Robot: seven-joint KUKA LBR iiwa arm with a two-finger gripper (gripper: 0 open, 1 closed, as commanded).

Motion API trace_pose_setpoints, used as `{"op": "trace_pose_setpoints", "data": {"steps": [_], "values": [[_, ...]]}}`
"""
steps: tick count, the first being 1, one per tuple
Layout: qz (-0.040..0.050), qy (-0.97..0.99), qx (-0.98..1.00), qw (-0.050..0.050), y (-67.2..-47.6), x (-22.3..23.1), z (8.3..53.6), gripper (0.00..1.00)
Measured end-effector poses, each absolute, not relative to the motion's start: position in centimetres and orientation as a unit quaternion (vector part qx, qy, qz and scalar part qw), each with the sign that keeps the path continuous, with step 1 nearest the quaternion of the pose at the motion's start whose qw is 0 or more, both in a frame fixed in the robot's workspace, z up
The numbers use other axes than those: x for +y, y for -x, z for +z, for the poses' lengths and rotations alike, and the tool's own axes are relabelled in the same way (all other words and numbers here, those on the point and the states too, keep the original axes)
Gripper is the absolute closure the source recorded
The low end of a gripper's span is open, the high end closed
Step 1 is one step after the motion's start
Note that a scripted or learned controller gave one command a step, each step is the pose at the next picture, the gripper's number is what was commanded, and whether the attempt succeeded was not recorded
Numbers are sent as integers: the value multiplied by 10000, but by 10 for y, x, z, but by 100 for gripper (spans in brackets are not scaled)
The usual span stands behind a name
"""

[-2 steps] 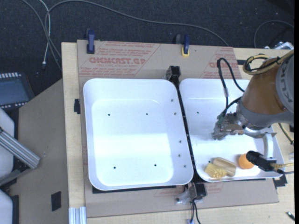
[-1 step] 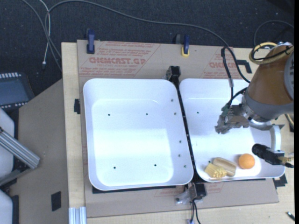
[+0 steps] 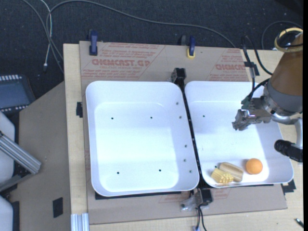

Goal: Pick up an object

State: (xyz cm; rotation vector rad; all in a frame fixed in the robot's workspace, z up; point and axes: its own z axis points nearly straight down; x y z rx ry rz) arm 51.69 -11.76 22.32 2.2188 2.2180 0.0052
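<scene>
In the right bin (image 3: pixel 211 100) three small things lie near the front rim: an orange ball (image 3: pixel 254 166), a tan bread-like roll (image 3: pixel 231 169) and a yellow corn-like piece (image 3: pixel 221 177). My gripper (image 3: pixel 240 121) hangs over the right part of this bin, well behind those objects and apart from them. Nothing shows between its fingers. The grey arm with its orange band (image 3: pixel 288 76) comes in from the right.
The left bin (image 3: pixel 96 143) sits beside the right one on a cardboard-covered bench. Two blue clamps (image 3: pixel 93 41) hold the board at the back. A black fitting (image 3: pixel 179 74) stands between the bins at the rear. Cables run over the dark floor behind.
</scene>
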Motion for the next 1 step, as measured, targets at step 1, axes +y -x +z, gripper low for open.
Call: {"op": "trace_pose_setpoints", "data": {"steps": [1], "values": [[18, -7070, 7072, 22, -518, -118, 276, 100]]}}
